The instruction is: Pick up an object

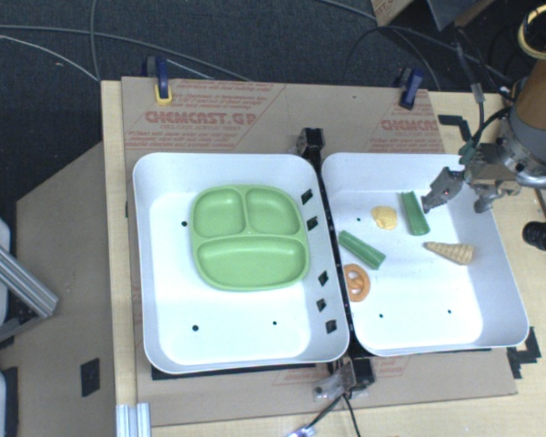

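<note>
In the right bin [491,317] lie several small toy foods. A green stick [413,214] rests near the far side, with a small yellow piece [384,217] to its left. Another green stick [360,248] sits closer to the bins' divider, and an orange pretzel [356,282] lies just in front of it. A tan cone [450,253] lies on its side toward the right. My gripper [461,196] hangs over the bin's far right part, open, just right of the first green stick. Nothing is between its fingers.
The left bin [164,317] holds a green divided plate [249,238]. Black clips line the divider between the bins [320,244]. Blue clamps [163,76] hold the cardboard base at the far edge. Cables run across the dark floor behind.
</note>
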Controlling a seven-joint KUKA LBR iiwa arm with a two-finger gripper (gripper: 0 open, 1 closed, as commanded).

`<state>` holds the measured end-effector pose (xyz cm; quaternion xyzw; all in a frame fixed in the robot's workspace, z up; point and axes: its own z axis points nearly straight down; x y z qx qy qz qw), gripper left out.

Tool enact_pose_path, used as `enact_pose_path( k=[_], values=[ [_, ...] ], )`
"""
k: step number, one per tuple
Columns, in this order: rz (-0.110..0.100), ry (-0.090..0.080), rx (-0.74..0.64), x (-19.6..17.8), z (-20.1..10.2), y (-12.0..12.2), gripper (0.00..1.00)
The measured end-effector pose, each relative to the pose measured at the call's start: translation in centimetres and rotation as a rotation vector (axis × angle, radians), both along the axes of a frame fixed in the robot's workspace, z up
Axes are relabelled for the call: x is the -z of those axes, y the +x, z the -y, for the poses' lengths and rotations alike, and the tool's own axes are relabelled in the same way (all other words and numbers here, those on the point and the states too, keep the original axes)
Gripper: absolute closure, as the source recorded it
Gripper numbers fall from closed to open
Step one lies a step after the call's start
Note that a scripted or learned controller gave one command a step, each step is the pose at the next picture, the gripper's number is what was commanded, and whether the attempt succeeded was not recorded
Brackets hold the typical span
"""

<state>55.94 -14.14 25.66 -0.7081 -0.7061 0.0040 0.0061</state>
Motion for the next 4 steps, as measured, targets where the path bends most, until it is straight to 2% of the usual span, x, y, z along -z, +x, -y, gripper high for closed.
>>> enact_pose_path(
  k=[1, 2, 3, 4],
  values=[
    [0.013, -0.002, -0.003, -0.7, 0.0, 0.2, 0.0],
    [0.006, 0.0, -0.003, 5.4, -0.6, -0.3, 0.0],
    [0.008, 0.0, -0.003, 10.0, -1.0, 0.3, 0.0],
    [0.007, 0.0, -0.002, 14.7, -0.6, -0.5, 0.0]
  ],
)
